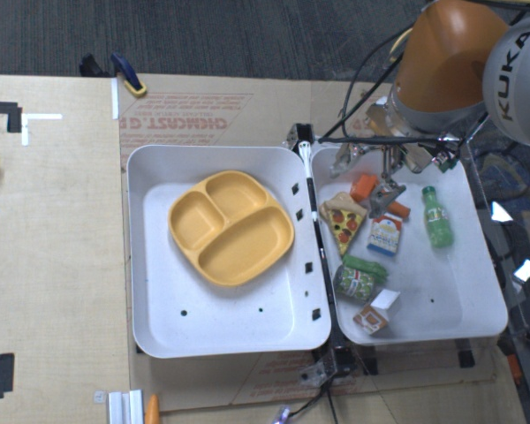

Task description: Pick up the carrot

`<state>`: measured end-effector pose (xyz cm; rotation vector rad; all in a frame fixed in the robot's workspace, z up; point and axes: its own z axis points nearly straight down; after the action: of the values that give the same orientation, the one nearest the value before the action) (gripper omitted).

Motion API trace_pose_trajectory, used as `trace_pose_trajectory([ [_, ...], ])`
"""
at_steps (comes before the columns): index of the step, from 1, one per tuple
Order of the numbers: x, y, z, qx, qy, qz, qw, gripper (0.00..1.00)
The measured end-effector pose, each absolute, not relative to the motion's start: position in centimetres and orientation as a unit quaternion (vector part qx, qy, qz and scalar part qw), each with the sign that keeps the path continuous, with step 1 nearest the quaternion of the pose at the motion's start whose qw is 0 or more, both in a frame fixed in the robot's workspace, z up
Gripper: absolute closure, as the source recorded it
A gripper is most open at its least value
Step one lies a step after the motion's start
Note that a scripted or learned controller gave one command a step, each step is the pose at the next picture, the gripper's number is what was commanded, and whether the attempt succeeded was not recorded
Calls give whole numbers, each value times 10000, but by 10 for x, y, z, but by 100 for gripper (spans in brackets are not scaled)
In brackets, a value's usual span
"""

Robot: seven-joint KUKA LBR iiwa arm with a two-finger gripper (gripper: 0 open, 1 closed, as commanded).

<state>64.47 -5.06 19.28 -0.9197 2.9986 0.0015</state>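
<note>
The carrot [364,186] is an orange piece lying near the back of the right bin [477,307]. Its small far end pokes out again on the other side of the gripper. My gripper [385,196] hangs from the grey and orange arm [446,56] and sits low, directly over the middle of the carrot, hiding that part. The view from above does not show how it stands around the carrot.
Close around the carrot lie a pizza slice [343,220], a small carton [384,235] and a green bottle [436,217]. Nearer the front are a green packet [360,279] and a small box [374,314]. The left bin [159,325] holds a yellow divided plate [231,228].
</note>
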Motion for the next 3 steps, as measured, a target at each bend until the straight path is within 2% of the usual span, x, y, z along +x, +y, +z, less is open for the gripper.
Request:
trace_pose_trajectory([
  [1,604,37,193,-3020,9533,9,17,0],
  [2,548,49,192,-4913,8710,4,15,0],
  [3,548,102,124,-6150,7885,2,31,0],
])
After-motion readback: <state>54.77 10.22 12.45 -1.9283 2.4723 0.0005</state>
